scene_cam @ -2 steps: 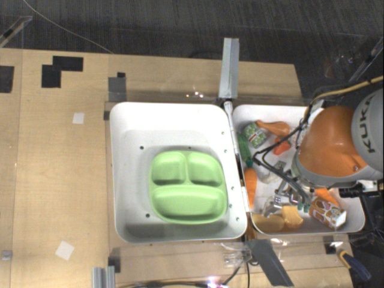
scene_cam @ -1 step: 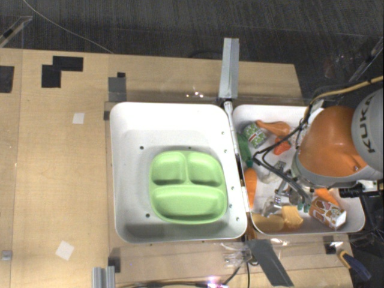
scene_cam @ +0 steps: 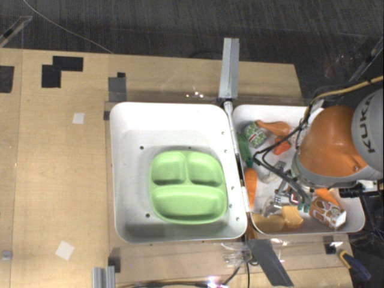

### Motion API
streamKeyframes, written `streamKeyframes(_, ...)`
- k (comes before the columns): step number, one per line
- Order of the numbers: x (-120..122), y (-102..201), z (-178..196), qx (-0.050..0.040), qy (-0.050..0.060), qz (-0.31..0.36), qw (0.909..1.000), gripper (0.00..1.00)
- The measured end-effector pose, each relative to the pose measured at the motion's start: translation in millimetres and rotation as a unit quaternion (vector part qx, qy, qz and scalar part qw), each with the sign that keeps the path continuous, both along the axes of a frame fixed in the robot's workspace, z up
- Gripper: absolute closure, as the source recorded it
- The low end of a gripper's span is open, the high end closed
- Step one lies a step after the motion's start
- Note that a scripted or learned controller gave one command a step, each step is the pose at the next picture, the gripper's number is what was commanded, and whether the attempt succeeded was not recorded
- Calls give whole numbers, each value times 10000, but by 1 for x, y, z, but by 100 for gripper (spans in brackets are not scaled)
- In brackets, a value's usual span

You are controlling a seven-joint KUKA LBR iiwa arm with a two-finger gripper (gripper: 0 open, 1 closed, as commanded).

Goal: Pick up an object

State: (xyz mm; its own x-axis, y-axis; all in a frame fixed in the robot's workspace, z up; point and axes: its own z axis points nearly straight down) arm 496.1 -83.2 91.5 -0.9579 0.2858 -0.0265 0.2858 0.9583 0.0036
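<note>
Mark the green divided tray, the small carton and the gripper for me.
green divided tray [scene_cam: 188,186]: camera view, on its centre ridge.
small carton [scene_cam: 327,213]: camera view, on its printed side.
gripper [scene_cam: 281,200]: camera view, at its tip, low in the right bin.

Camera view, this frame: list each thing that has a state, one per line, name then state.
green divided tray: lying flat, right way up, in the left bin
gripper: lowered into the right bin among the items
green can: lying on its side
juice carton: lying on its side near the bin's front corner
bread piece: resting at the front, just below the gripper
</note>
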Motion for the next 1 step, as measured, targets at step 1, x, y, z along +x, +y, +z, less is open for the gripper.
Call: streamKeyframes(1, 18, -2, 0, -48, 33, 2172, 9761, 0)
